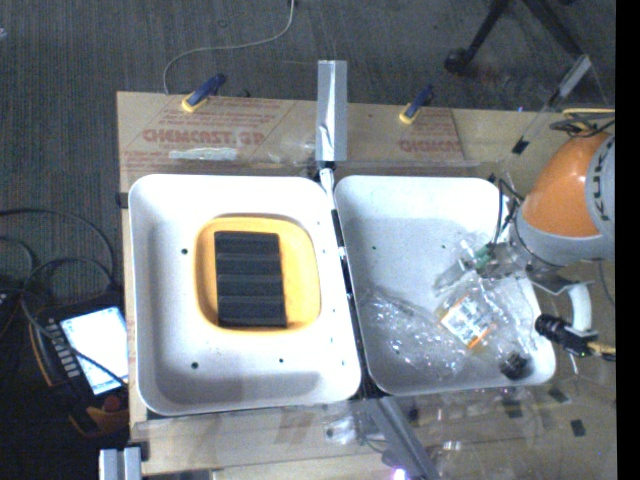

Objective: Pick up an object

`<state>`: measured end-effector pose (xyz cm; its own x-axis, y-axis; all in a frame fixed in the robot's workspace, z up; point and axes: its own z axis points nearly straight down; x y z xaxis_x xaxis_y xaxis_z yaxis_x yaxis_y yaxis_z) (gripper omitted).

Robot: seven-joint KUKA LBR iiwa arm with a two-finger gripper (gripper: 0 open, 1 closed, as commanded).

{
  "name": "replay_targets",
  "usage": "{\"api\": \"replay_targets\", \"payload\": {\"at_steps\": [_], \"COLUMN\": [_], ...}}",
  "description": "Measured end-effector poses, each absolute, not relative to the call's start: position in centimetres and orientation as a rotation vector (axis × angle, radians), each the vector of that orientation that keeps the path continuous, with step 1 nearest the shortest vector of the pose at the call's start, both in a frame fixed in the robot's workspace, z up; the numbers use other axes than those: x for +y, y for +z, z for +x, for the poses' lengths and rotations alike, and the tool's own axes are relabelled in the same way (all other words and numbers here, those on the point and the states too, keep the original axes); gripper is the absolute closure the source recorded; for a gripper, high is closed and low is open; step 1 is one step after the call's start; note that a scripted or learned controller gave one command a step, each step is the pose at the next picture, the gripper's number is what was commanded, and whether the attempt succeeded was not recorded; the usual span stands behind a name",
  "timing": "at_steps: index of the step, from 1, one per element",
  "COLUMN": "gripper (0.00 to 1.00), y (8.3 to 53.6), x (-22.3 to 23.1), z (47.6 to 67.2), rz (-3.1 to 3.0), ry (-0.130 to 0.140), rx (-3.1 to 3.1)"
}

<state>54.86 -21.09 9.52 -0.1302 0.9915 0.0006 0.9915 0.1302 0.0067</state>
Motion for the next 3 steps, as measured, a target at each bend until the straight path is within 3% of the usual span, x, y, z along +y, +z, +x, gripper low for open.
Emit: {"api": "replay_targets", "payload": {"at_steps": [1,2,3], "gripper": [0.00,0.00,0.00], "y": [9.7,10.2,9.7], "x": [-19.2,-20.1,-18.8], "z": [53.0,59.1,52.4], "rz": [1.933,1.997,1.849], "ry": [0.040,-0.001,0.047], "rx": [2.430,2.424,2.493]}}
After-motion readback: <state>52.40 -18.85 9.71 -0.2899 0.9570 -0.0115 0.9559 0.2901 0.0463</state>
